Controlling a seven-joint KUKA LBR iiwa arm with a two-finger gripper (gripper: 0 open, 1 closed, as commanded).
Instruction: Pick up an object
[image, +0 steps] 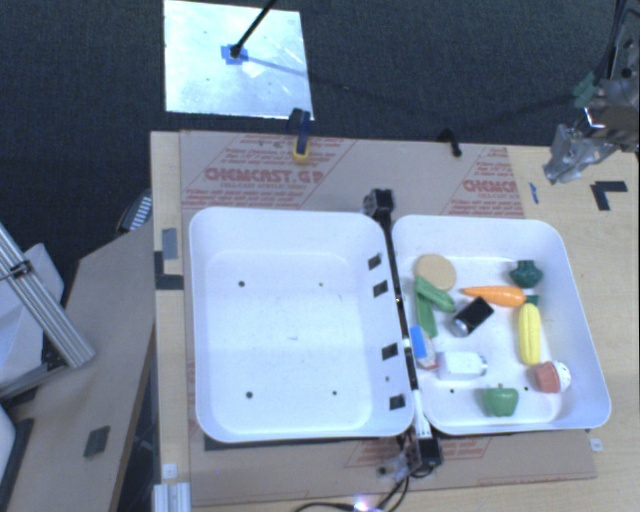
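Hovering gripper: the gripper (572, 158) hangs above the bench's far right corner, outside both bins and well apart from every object
Grip state: cannot tell; the tool end is too blurred to read
Bench: 2 white bins side by side, the left bin (210, 400) and the right bin (585, 390), touching along a middle seam
Where the objects lie: all in the right bin, 10 pieces, none between the gripper's tips
Carrot (493, 295): long axis runs left to right, thin tip toward the bin's right edge; it lies near the far edge
Yellow corn (529, 333): long axis runs far to near, just inside the right edge, just below the carrot's tip
Green pods (431, 300): 2, lying slantwise by the left edge, near the seam
Black block (472, 316): tilted, mid-bin, long axis on a diagonal
Tan disc (435, 270): round, at the far left corner, touching the upper pod
Dark green piece (525, 272): by the far right corner
Blue piece (422, 348): against the left edge, long axis far to near
White piece (462, 363): just beside the blue piece
Green pepper (500, 400): near the near edge
Red and white piece (548, 376): toward the near right corner
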